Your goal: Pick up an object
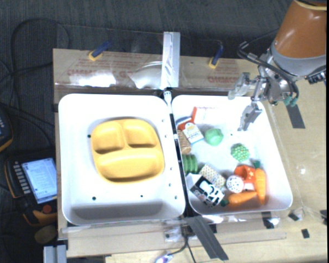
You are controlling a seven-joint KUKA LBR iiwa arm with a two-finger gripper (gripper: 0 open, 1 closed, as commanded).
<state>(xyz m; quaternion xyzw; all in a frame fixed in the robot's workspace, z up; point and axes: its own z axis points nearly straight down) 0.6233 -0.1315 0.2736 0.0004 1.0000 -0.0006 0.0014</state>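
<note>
**Hand poised over the right bin's far corner, nothing between its fingers**

The grey arm with its orange band [301, 29] reaches in from the right, and its hand [248, 103] hangs above the upper right part of the right bin [279, 147]. The 2 fingers stand spread apart: one [238, 89] sits over the bin's far rim, the other [249, 115] points down over bare white floor. No object lies between them.

The things to pick lie lower in that same bin, apart from the hand. A green ball [213, 136] rests near the middle, just beside a small carton with an orange top [191, 131]. A green bumpy ball [240, 152] lies to its right. Along the near wall cluster an orange carrot [260, 184], a second carrot [242, 199], a white dotted ball [234, 184], a checkered block [210, 173] and a black and white block [206, 192]. A dark green piece [190, 163] lies against the left wall.

The left bin [71, 147] holds a yellow divided tray [128, 149], upside up, with 3 compartments. Both bins sit on the tabletop [310, 163], with 2 clamps [98, 50] at its far edge.
</note>
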